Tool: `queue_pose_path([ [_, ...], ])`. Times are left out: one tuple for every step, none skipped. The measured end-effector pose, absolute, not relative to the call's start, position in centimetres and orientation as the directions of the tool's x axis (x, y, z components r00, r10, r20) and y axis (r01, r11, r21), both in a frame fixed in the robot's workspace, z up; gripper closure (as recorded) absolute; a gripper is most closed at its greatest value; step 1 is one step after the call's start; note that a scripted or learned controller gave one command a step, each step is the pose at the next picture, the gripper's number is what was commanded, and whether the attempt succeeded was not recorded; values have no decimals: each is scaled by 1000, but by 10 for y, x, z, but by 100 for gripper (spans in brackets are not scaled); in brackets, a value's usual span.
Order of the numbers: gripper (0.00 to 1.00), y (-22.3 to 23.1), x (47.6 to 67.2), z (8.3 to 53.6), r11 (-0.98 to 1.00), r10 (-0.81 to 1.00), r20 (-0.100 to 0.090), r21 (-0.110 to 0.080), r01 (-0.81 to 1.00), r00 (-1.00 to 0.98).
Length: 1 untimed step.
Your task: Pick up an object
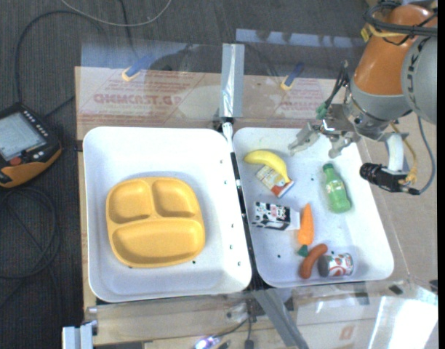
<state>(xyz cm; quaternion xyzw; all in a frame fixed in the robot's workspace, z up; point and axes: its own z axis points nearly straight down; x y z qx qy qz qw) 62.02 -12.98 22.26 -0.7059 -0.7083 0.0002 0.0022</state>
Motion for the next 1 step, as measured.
queue_pose_path([
  [0, -98, 659, 100, -90, 996, -5, -2, 996, 90],
])
